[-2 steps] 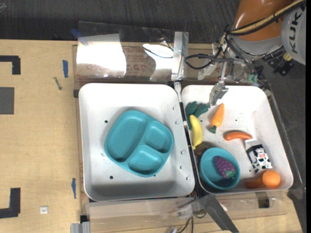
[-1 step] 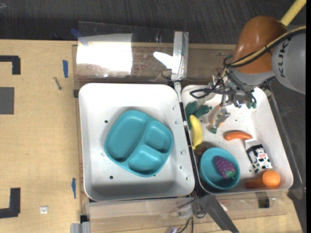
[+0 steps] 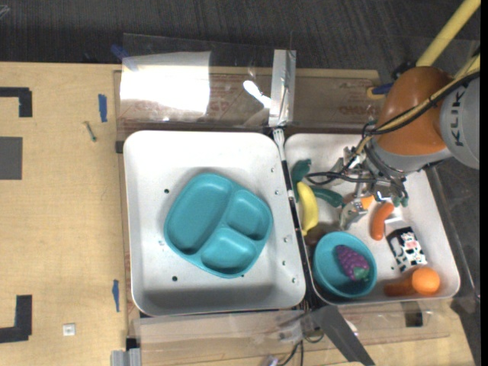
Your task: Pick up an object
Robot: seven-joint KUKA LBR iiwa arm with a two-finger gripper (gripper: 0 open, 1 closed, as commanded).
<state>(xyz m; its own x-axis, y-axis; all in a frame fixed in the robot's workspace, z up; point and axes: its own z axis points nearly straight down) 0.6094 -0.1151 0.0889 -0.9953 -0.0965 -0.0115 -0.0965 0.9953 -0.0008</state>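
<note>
My gripper (image 3: pixel 364 203) hangs low over the middle of the right bin (image 3: pixel 446 242), under the orange wrist band. Right beside it on the right lies an orange-red sausage (image 3: pixel 379 222). A yellow banana (image 3: pixel 307 207) rests along the bin's left wall, with a dark teal piece (image 3: pixel 328 197) next to it. In front of the gripper stands a teal bowl (image 3: pixel 324 269) holding purple grapes (image 3: pixel 352 263). A black-and-white toy (image 3: pixel 406 248) and an orange fruit (image 3: pixel 426 280) sit at the bin's front right. Cables and the wrist hide the spot directly under the gripper.
The left bin (image 3: pixel 145 204) holds a teal divided plate (image 3: pixel 219 223). A clear plastic sheet (image 3: pixel 198 90) lies behind the bins. The arm's grey body (image 3: pixel 465 120) crosses the right bin's back right corner. Cardboard bench (image 3: pixel 53 204) stretches to the left.
</note>
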